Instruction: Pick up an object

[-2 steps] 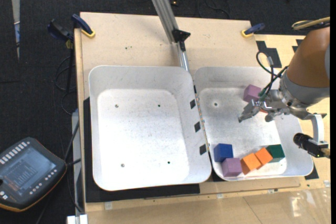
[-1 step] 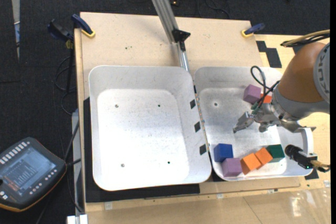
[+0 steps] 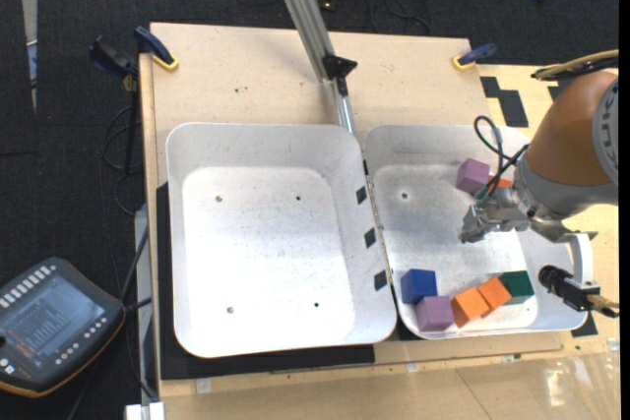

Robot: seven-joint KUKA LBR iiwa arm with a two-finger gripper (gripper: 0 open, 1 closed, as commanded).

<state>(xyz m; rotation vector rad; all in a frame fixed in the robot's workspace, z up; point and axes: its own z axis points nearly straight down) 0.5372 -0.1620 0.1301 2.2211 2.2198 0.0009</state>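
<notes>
Pale wooden bench (image 3: 256,74), two shallow white bins side by side; all the blocks sit in the right bin (image 3: 394,167). The gripper (image 3: 479,224) hangs low over that bin's middle; whether it is open or closed cannot be told. Closest is a purple block (image 3: 473,175), at about twelve o'clock from the gripper, just beside it and tilted on an edge. Towards six o'clock, along the near rim, lie a blue block (image 3: 418,284), a second purple block (image 3: 434,313), an orange block (image 3: 473,301) and a green block (image 3: 517,286), the last three touching in a row
</notes>
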